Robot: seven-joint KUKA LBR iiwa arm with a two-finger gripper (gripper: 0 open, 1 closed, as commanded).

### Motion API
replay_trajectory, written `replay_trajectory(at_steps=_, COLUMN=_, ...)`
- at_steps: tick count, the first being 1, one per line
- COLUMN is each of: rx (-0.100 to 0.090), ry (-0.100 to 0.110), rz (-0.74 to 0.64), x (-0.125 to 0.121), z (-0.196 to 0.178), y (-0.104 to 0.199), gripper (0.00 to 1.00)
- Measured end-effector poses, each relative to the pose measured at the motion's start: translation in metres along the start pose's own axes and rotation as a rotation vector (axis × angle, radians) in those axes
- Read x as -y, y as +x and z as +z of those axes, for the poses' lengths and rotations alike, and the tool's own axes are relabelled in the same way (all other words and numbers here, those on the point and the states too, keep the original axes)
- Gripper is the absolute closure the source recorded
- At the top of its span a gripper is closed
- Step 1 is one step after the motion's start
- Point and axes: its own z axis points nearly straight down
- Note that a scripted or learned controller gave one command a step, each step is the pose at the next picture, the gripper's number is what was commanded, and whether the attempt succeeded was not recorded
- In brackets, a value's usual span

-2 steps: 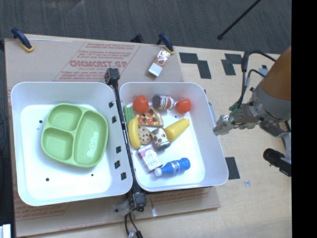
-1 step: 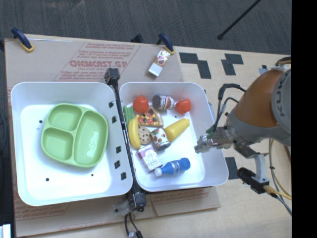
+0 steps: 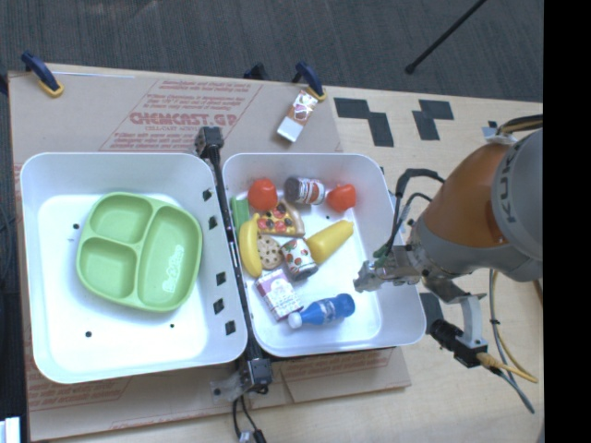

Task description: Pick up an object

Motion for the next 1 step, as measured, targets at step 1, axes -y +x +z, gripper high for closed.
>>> replay_trajectory(at_steps=1, rx=0.004, ry=-0.011, rz=0.001, x=-0.0955, z=-0.2005, y=-0.0011, gripper=1.0)
